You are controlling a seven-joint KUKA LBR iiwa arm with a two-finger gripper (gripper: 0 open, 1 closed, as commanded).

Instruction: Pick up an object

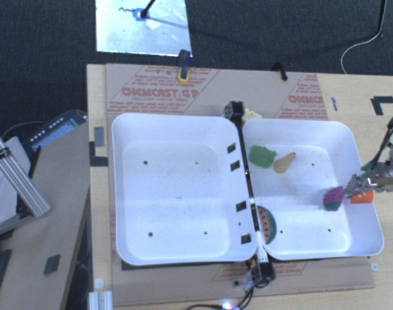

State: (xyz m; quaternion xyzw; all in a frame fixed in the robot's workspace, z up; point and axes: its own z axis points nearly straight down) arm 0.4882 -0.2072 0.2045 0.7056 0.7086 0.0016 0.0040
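The right bin (351,148) holds several small objects. A green lump (262,156) and a tan cone-shaped piece (284,162) lie near its far left. A watermelon slice (266,225) rests against its left wall near the front. A purple grape-like bunch (333,198) sits at the right side, with a small orange piece (362,197) just to its right. My gripper (359,185) reaches in over the bin's right rim. It hangs low, just above and right of the purple bunch, close to it or touching it. Nothing is visibly lifted.
The left bin (177,189) lies beside the right one, joined along a black-clipped seam (246,192). A yellow clamp (183,76) stands at the back of the board. A cable (367,41) trails at the far right, and a grey device (54,129) sits off the bench's left.
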